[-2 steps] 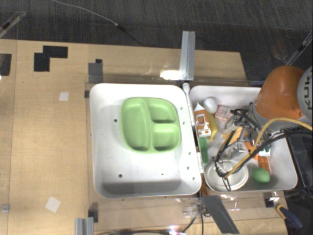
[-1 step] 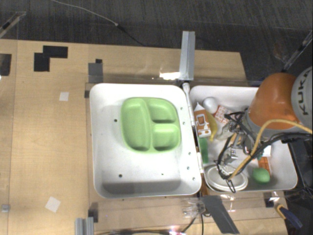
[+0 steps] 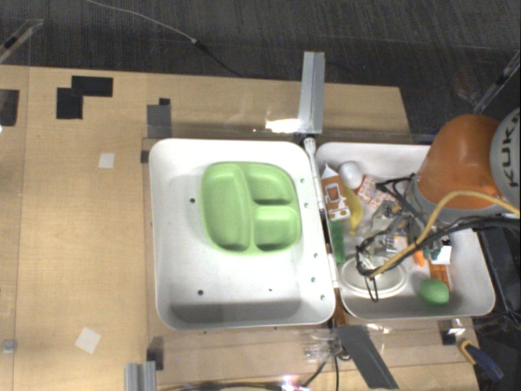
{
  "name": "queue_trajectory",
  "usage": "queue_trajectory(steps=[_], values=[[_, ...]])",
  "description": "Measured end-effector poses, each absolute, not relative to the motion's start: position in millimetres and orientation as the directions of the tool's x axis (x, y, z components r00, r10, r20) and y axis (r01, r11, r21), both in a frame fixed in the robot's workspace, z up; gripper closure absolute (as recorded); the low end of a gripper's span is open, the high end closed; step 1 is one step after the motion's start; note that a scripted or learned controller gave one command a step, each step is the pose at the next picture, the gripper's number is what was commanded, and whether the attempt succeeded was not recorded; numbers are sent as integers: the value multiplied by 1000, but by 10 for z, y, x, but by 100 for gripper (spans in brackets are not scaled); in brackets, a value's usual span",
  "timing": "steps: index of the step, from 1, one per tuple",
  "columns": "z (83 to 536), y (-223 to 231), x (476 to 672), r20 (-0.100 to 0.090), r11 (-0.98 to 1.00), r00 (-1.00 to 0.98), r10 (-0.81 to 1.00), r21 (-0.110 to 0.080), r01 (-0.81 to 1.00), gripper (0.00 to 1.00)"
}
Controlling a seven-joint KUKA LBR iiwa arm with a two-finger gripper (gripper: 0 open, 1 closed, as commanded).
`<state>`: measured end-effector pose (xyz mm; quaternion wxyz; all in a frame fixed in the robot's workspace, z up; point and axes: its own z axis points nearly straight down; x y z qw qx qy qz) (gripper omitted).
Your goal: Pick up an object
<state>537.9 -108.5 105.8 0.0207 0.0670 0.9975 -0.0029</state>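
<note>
The bench [image 3: 73,243] is light wood with a pale taped surface. Black cut-out marks [image 3: 81,94] lie at its far left, and small white squares [image 3: 107,160] [image 3: 88,340] sit on the left half. Dark carpet [image 3: 203,15] runs along the far side, crossed by a thin pale cable [image 3: 122,10]. A grey metal post [image 3: 312,92] stands at the far edge between the two bins. A small dark bracket [image 3: 159,119] sits just beyond the left bin's far left corner. A grey bracket [image 3: 140,375] sits at the near edge, left of centre, and a dark grey bar [image 3: 366,357] lies tilted at the near edge below the junction of the bins.
</note>
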Motion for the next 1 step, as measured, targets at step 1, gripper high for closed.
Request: queue_trajectory(steps=[1], values=[[2334, -1173, 5690, -20, 1000, -1000, 15, -3, 15, 100]])
